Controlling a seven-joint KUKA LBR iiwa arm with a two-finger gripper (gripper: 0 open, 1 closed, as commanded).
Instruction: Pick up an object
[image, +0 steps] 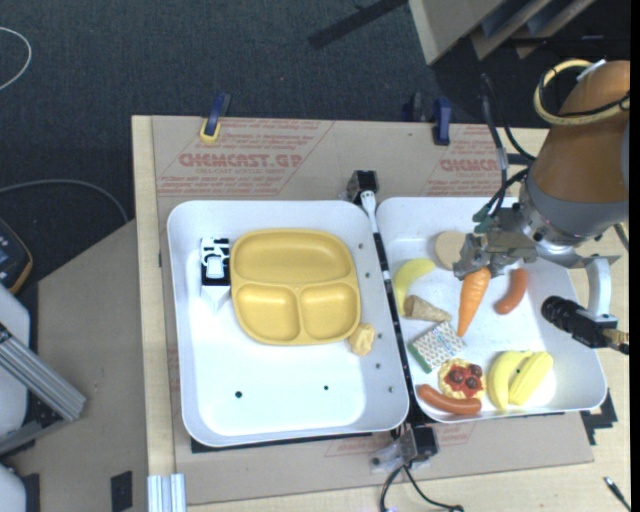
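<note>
Orange carrot lies in the right bin, thick end up under the jaws, tip toward the waffle-patterned piece. From my seat I cannot tell whether the jaws are apart or clamped, nor whether they grip the carrot. I judge this the grasp step. Next calls for a straight lift, watching that the carrot rises clear of the sausage just beside it and the yellow piece nearby.
</note>
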